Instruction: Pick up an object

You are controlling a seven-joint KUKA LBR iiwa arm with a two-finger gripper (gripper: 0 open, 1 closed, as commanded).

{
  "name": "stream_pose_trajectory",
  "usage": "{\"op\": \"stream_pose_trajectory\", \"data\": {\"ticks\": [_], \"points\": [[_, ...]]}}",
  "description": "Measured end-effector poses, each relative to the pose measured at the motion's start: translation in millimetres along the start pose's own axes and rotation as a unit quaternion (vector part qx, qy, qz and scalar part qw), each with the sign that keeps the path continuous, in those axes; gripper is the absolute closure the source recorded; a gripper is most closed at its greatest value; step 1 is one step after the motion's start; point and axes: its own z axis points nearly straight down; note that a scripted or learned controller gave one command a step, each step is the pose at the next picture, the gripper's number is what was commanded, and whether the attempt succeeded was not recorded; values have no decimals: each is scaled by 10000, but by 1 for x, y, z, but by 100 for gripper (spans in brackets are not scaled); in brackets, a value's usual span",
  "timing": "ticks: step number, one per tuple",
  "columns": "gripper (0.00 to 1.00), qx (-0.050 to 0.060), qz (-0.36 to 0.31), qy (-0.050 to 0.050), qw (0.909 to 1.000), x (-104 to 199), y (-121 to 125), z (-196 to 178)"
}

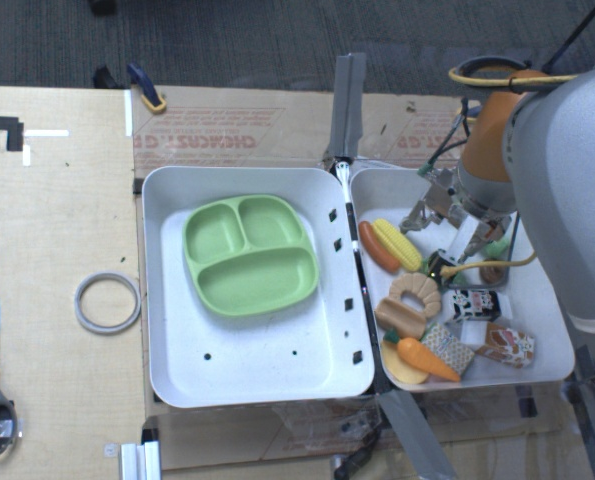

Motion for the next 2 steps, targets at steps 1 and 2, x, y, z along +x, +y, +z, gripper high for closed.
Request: {"op": "stream_pose_trajectory", "data": {"ticks": [1, 2], "points": [[0, 1, 474, -3, 9989, 24, -38, -98], [0, 8, 359, -2, 9994, 0, -19, -5]]}}
